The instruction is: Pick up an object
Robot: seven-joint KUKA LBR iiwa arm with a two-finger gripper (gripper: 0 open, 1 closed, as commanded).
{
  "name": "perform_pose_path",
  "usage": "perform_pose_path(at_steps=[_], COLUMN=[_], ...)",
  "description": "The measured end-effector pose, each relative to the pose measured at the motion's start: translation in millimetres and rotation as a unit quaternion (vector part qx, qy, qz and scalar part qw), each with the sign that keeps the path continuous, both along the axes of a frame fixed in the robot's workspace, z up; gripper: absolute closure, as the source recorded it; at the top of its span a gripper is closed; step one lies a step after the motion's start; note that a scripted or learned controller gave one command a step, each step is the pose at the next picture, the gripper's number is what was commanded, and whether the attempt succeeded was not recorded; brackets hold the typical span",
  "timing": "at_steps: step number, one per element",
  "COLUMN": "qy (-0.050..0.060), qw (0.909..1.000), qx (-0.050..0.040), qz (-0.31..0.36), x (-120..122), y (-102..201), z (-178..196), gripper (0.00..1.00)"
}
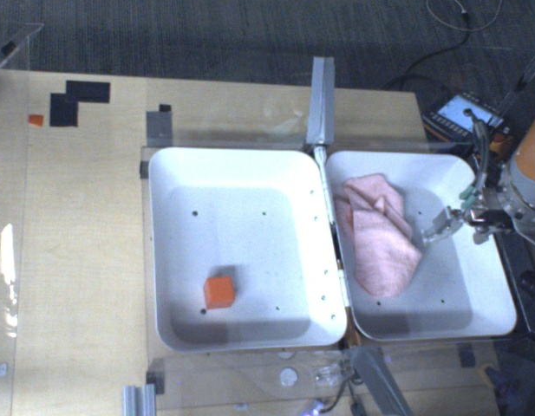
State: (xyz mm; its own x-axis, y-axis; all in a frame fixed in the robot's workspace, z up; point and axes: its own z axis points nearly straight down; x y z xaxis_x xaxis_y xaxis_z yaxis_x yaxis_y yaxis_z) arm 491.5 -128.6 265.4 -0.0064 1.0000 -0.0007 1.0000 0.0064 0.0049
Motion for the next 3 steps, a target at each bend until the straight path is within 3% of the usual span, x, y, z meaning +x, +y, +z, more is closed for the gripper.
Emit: perform_pose_path(at_steps=[1, 2, 3], qy=[0.000, -0.008, -0.009], qw=[0.9913, 0.9852, 0.9851], qx=[-0.0001, -0.0014, -0.0019], qz=[0.131, 0.171, 0.172], x=[59.3, 56.7, 54.2], y=[2.5, -19.0, -29.1], z=[-147.0, -170.9, -170.7], gripper=[0.00, 0.00, 0.00])
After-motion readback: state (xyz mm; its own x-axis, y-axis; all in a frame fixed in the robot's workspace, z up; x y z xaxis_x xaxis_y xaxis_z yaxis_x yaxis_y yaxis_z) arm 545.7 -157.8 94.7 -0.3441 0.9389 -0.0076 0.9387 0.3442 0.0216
